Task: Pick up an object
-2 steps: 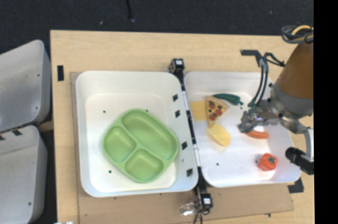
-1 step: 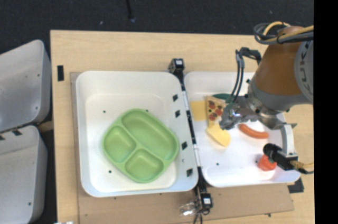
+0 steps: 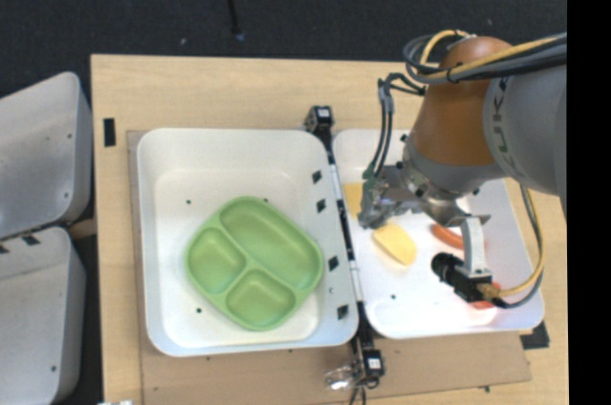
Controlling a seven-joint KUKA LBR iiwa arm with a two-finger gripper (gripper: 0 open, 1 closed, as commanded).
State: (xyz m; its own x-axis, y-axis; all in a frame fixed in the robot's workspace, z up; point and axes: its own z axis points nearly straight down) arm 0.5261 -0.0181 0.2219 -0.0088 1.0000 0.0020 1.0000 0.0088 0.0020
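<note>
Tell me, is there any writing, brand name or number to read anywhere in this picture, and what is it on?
None can be read.
The arm shows no legible marking.
The green tray and both bins are plain.
The small black clips are too small to tell.

The arm [image 3: 477,121] covers much of the right bin [image 3: 420,322]. Beside the yellow piece [image 3: 396,245], an orange object [image 3: 447,236] shows partly; the claw's [image 3: 374,210] fingers are indistinct.
</note>
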